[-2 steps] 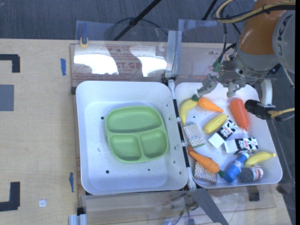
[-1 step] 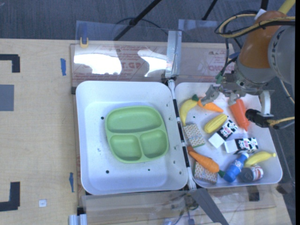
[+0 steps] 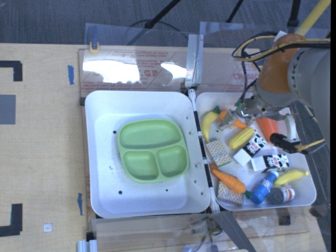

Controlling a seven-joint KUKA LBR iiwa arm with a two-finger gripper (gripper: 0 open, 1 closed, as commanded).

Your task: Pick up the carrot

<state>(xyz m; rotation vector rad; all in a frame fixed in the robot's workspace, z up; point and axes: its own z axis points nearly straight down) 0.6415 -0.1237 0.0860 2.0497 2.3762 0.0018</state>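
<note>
While the gripper (image 3: 234,114) sits upper right, grip unreadable, we judge the carrot (image 3: 229,180) light, rigid; grasp mid-body.

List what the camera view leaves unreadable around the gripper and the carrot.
- Gripper: fingers too small and cluttered by toys to judge; whether they touch anything is unclear.
- Small orange piece by the gripper: too small to identify.
- Carrot: left tip meets the bin divider; contact unclear.
- Right bin: its upper right part is covered by the arm.

Robot lab: taped bench (image 3: 42,140), tripod legs (image 3: 173,4).
</note>
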